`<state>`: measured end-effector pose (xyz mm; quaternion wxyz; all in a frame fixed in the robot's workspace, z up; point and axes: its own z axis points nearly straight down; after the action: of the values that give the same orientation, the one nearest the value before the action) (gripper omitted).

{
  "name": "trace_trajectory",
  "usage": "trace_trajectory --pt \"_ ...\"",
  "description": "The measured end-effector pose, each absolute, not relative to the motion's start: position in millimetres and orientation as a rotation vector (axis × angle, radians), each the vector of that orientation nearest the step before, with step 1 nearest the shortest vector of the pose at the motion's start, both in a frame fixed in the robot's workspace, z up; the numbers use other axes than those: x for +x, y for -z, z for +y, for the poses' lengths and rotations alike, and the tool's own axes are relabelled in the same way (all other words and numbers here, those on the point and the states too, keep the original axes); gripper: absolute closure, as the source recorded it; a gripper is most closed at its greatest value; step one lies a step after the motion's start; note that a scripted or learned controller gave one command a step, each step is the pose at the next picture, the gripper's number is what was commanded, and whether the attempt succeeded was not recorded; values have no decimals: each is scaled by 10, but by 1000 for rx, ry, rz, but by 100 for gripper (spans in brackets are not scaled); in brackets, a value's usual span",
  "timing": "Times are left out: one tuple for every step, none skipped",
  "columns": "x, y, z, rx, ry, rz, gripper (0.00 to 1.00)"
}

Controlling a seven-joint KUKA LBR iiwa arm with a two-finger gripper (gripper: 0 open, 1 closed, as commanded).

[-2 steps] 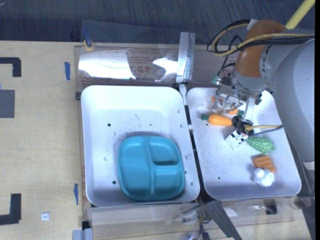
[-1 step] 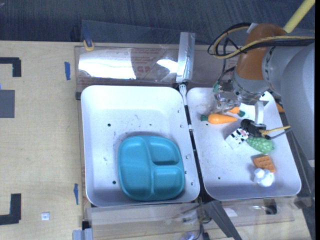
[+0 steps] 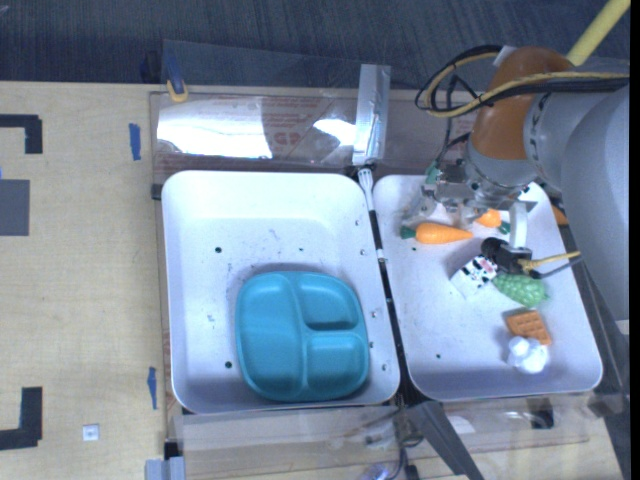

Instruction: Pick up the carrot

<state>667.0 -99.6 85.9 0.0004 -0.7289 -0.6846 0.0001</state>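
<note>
The carrot (image 3: 443,233) lies on its side in the right bin (image 3: 450,353), near the far wall, green end toward the blue tray (image 3: 301,335) (which sits in the left bin (image 3: 200,218)). The pincer (image 3: 468,200) hangs just above the carrot, possibly touching; its spread cannot be told.

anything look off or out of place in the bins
Nothing stands out. The carrot lies on its side in the right bin among small toys, just below the gripper. The blue tray sits flat in the left bin. No spills or damage.
</note>
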Motion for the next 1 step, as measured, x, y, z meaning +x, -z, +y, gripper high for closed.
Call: trace_trajectory --pt "6104 -868 -1136 -1956 2 -2461 0"
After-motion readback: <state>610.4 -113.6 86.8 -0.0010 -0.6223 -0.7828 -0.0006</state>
